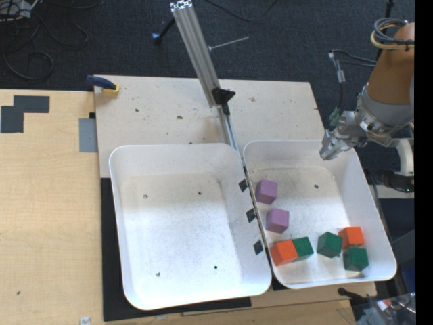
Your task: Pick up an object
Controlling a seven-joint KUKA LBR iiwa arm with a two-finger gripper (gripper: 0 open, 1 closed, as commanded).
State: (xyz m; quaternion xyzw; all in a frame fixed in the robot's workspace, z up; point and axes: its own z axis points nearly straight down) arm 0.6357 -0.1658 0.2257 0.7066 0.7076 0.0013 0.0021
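The gripper [329,149] is seen over the far right corner of the right bin [318,162], well apart from every block; whether its jaws are parted or closed cannot be told. Two purple blocks [266,190] lie by the bin's left wall; orange and green blocks [329,244] are crowded along its near edge. A purple block is best chosen, being free of neighbours; the descent should be centred and kept off the wall.
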